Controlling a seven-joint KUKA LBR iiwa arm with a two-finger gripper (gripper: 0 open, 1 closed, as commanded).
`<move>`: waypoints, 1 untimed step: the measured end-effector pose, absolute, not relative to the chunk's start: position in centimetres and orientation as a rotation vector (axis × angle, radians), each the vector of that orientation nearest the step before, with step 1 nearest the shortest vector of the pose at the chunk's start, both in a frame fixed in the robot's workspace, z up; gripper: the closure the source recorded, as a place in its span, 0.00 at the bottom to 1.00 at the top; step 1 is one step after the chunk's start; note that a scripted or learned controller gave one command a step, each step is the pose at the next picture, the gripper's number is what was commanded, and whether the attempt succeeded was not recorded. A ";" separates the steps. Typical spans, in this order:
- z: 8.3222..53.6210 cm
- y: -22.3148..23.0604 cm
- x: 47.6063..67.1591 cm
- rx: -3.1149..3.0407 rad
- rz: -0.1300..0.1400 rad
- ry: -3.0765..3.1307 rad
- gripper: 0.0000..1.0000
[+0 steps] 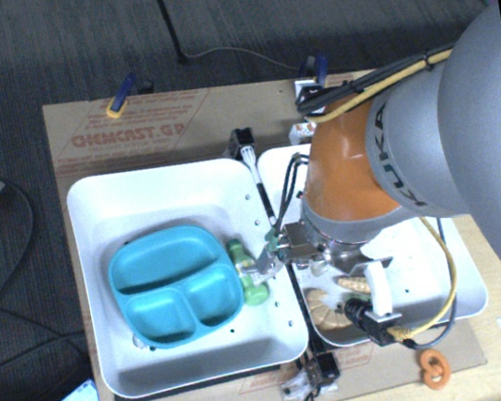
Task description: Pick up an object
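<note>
Fingers' state: cannot tell, hidden under grey arm's wrist. Two-finger gripper [274, 255] at left white plastic bin's [116, 193] right wall. Small green object [246, 272] just beside gripper, touching right edge of blue three-compartment plastic tray [174, 284] inside that bin.

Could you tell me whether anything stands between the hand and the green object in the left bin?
Nothing visible does. The hand reaches over the divider into the left bin and sits right at the green object, which lies against the blue divided tray's right edge.
</note>
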State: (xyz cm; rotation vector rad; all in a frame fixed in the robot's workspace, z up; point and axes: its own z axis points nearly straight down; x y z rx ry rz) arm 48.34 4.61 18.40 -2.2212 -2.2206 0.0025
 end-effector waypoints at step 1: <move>18.4 2.2 53.4 -2.222 0.003 -2.221 0.00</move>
